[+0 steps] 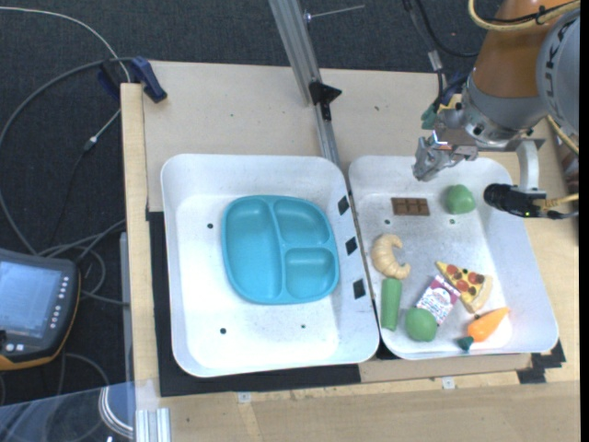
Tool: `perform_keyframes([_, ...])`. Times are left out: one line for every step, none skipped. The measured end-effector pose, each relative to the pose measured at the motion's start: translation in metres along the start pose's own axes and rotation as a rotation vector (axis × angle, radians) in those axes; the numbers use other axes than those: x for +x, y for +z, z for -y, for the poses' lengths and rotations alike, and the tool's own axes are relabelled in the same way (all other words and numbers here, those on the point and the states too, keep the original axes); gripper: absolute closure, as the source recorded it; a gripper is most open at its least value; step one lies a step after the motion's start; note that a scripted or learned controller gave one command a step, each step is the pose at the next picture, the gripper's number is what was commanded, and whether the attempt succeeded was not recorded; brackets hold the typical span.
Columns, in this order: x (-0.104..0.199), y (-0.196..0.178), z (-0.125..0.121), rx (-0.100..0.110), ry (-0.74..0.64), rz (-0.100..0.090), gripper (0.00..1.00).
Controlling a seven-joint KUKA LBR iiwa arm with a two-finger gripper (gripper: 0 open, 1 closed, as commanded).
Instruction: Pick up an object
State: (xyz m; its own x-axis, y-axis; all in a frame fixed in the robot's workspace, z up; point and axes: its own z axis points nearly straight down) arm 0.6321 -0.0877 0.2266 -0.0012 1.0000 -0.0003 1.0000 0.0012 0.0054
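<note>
My gripper (431, 162) hangs over the far rim of the right bin (529, 284), with nothing visibly held in it. Just in front of it lie a brown chocolate bar (410, 207) and a green ball (459, 199). Further toward the near side are a croissant (391, 256), a green cucumber (391, 303), a round green fruit (421, 325), a pink carton (439, 300), a pizza slice (466, 284) and a carrot (486, 324).
The left bin (189, 274) holds a blue divided plate (280, 248). A metal post (299, 40) slants up from between the two bins at the back. Cables and a handheld screen (32, 307) lie left of the bench.
</note>
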Motion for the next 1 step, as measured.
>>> perform_keyframes([0.0002, -0.0526, -0.0017, -0.003, 0.0, 0.0, 1.0])
